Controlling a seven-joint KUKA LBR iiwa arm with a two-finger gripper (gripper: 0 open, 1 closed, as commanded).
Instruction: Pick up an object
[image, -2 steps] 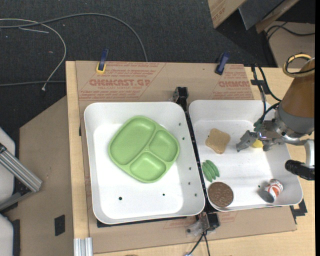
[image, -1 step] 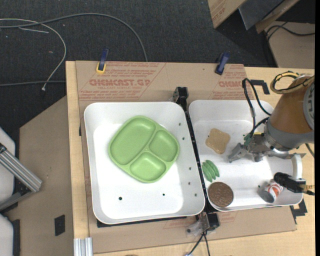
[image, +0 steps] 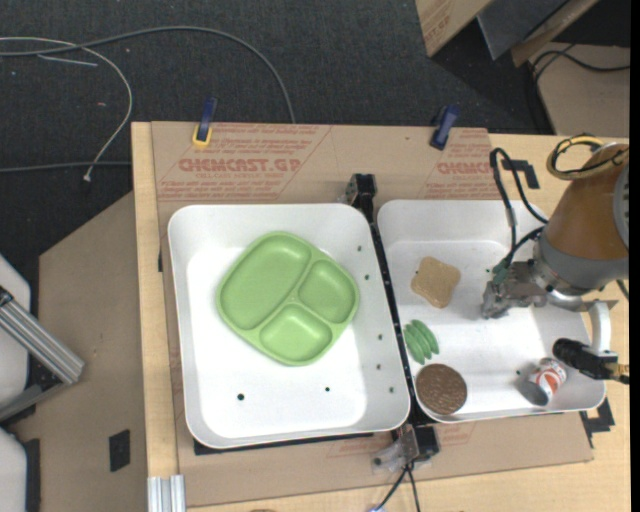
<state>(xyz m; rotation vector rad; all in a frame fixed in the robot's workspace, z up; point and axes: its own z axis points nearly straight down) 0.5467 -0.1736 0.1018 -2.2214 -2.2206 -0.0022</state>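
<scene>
Two white bins were noted. In the right bin (image: 440, 215) lay a tan bread-like slab (image: 436, 281), a ribbed green pod (image: 421, 340), a round brown disc (image: 441, 388) and a small red-and-white can (image: 545, 378). The gripper (image: 497, 298) was lowered near the slab; finger state could not be told. A miss was judged likely, the slab being flat. A glossy green divided plate (image: 288, 297) was seen left.

We look down at a slant from above the bench (image: 300, 150), both white bins (image: 200, 400) in frame.
</scene>
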